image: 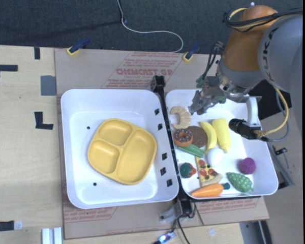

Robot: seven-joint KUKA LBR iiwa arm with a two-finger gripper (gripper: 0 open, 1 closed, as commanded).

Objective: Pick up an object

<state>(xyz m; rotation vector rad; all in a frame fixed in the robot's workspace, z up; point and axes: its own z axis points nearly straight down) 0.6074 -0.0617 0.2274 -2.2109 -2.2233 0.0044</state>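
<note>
Carrot (207, 190) at the right bin's near edge; toys crowded.
Claw (202, 103) above bananas (217, 133), opening indiscernible; advise descending on one isolated item.

The bench (20, 151) is pale wood with black marks along its left side. A brown cardboard sheet (137, 67) with red print lies on it, held at its far edge by two blue-and-yellow clamps (77, 46). On the cardboard sit two white bins side by side, touching at a black hinge strip: the left bin (73, 105) and the right bin (267, 179). A white cable (142, 32) runs past the far edge.
</note>
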